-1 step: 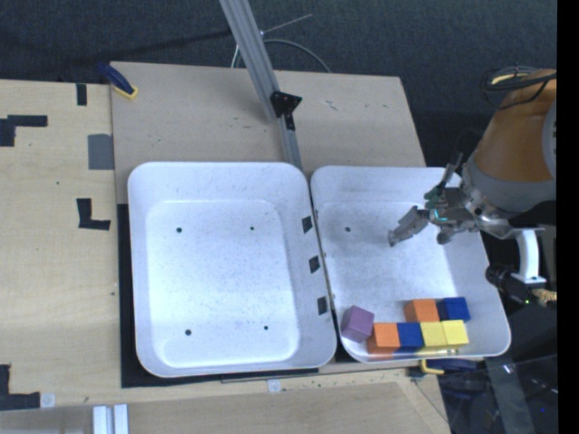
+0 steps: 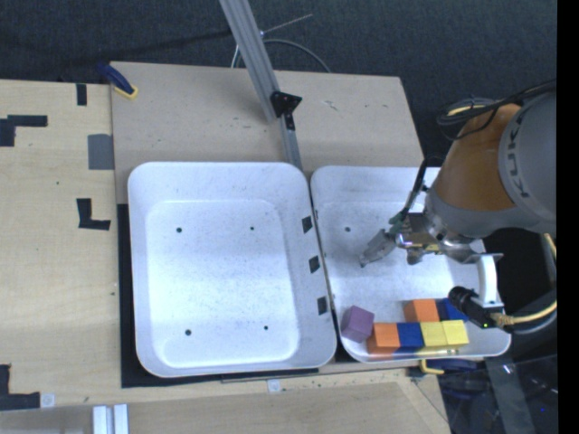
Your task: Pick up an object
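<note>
A: Where is the end effector (image 2: 384, 247) seen?

B: It is seen over the right bin (image 2: 362, 188), above that bin's bare middle floor, reached in from the right on the grey arm (image 2: 488, 174) with its orange band. Its fingers (image 2: 373, 253) are pointed down and toward the left bin (image 2: 217, 174). How far they are spread cannot be told; they are too small and blurred against the white floor. Nothing is seen between them.

A: And where are the objects to be picked up?

B: They are gathered at the near edge of the right bin. A purple block (image 2: 358, 322) is set at the near-left corner, slightly turned and just apart from the rest. Beside it a row is formed: an orange block (image 2: 386, 335), a blue block (image 2: 411, 334), then two yellow blocks (image 2: 445, 334) touching one another. Behind that row a second orange block (image 2: 421, 311) is placed, with another blue block (image 2: 450, 311) beside it, partly hidden by the arm's black fittings.

A: How is the end effector placed against them?

B: It is held apart from all of them, farther back in the bin; no block is touched.

A: What else is carried by the counter (image 2: 181, 107)?

B: A slanted metal rail (image 2: 253, 48) is seen crossing the far side.
</note>
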Robot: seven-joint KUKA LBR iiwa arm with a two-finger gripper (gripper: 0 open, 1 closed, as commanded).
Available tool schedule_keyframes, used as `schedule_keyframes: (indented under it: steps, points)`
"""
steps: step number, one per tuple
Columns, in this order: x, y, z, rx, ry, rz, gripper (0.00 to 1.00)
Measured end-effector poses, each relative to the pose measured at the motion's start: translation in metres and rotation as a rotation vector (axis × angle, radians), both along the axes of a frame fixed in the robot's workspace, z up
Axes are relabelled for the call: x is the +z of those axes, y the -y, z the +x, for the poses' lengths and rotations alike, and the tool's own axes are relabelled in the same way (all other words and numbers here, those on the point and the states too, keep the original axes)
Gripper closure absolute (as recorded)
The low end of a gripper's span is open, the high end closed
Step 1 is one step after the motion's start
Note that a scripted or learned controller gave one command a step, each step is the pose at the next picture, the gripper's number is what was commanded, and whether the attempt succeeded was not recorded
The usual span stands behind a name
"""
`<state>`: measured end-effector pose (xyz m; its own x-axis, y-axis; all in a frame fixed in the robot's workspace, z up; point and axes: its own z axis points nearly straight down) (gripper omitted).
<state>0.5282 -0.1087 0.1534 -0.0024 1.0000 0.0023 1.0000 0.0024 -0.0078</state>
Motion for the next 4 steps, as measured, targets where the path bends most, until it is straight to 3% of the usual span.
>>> schedule_keyframes:
  steps: [1, 2, 3, 4]
  points:
    - [0.040, -0.033, 0.022, 0.003, 0.010, -0.001, 0.00]
    - [0.038, -0.086, 0.021, 0.004, 0.005, 0.000, 0.00]
    - [0.038, -0.134, -0.001, 0.004, 0.004, -0.001, 0.00]
    - [0.038, -0.175, 0.001, 0.004, 0.005, -0.001, 0.00]
